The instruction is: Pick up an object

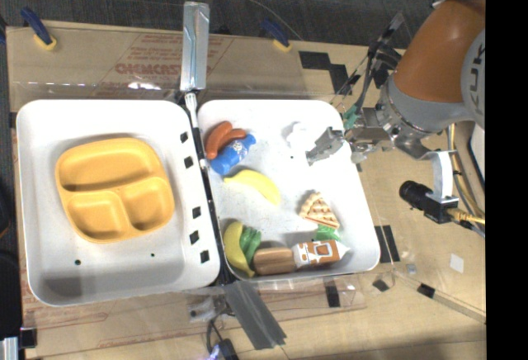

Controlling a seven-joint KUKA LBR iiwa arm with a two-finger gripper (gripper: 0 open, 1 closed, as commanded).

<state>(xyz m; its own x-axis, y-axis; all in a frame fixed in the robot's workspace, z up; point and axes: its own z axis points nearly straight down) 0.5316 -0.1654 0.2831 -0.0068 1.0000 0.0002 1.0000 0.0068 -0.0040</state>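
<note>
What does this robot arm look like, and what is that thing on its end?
The arm is a thick rounded grey body with a broad orange band above the wrist. Thin dark cables run alongside it. At its end sits a small grey metal gripper, reaching over the right bin.

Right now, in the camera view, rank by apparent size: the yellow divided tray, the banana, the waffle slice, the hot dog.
1. yellow divided tray, by far the largest
2. banana
3. hot dog and waffle slice look about alike, so I won't rank them.
</note>
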